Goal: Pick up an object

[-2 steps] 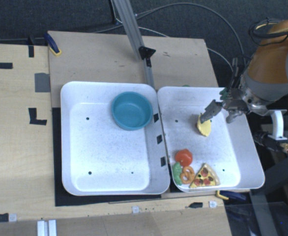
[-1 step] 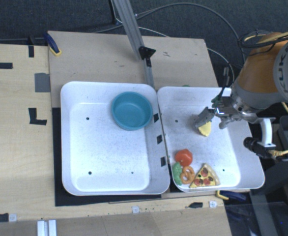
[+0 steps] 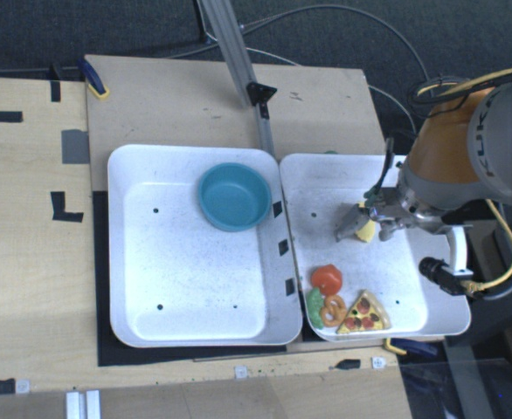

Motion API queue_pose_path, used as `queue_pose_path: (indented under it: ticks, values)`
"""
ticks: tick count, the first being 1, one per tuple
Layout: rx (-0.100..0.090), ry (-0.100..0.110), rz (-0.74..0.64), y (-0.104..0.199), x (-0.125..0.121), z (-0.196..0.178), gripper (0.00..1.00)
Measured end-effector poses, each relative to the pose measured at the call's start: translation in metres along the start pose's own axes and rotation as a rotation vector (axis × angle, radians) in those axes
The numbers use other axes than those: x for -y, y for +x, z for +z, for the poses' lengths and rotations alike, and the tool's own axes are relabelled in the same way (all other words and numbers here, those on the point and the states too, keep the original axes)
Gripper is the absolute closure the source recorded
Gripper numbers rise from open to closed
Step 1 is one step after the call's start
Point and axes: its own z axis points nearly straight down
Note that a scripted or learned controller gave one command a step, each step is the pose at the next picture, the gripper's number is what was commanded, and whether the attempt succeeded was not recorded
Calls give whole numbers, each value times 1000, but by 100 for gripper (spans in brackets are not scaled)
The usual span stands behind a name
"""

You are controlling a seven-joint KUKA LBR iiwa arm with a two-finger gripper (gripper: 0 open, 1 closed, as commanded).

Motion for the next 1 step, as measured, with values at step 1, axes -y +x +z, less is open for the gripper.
queue_pose_path:
  ticks: [1]
  values:
    - [0,-3,-1,0,-1,-12,100]
